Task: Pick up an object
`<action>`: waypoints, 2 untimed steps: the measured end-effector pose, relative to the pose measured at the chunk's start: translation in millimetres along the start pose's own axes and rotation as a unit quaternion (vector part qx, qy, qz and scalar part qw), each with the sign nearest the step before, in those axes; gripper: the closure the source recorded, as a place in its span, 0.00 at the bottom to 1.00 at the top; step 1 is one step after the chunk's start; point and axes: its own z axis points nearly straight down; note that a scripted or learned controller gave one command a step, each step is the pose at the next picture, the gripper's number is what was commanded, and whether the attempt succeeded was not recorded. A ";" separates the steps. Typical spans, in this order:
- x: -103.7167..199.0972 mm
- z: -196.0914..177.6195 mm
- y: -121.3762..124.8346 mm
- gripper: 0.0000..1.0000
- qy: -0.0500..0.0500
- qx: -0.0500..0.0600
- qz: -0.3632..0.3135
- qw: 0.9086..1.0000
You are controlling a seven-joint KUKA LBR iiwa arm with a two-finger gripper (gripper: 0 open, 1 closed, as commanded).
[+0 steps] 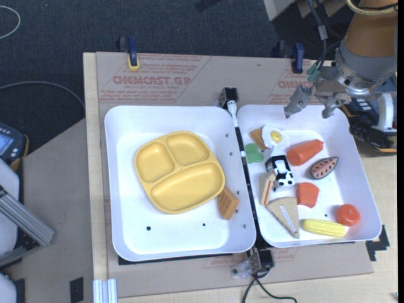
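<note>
My gripper (311, 105) hangs over the far edge of the right bin (363, 188), its two fingers spread apart with nothing between them. Below it in that bin lie a fried egg (273, 136), an orange carrot piece (305, 151), a brown speckled piece (324, 167), a black-and-white cow (281, 171), a red block (307, 194), a tomato (348, 214), a corn cob (324, 228) and a tan wedge (285, 214). The egg sits nearest the gripper, a little toward me and to the left.
The left bin (123, 188) holds a yellow divided plate (180, 171) and a small brown cracker (228, 204) by its right wall. A green piece (254, 153) lies at the divider between bins. Clamps and cables sit at the board's far edge.
</note>
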 end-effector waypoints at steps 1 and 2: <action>0.3 -8.9 0.9 1.00 0.000 0.000 -0.001 1.000; 52.3 -125.8 -41.9 1.00 0.000 -0.008 -0.003 1.000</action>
